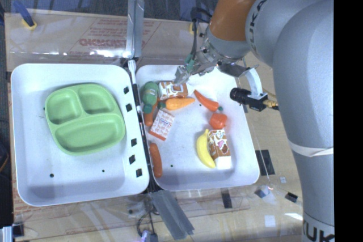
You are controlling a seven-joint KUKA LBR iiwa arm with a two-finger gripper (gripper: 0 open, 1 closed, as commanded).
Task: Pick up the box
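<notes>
Your gripper (182,75) hangs at the right bin's (247,170) far edge, grip state unreadable; a box (172,89) sits just beneath it, a carrot (180,103) beyond.

A robotics lab bench: grey KUKA arm (295,65), two white bins (22,178), toy food (180,103).

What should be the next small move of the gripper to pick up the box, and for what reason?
Probably a short descent straight onto the box. The gripper sits just above that box's far end in the right bin, and nothing shows between its fingers. A carrot lies against the box's near side, so the approach should be slow.
</notes>
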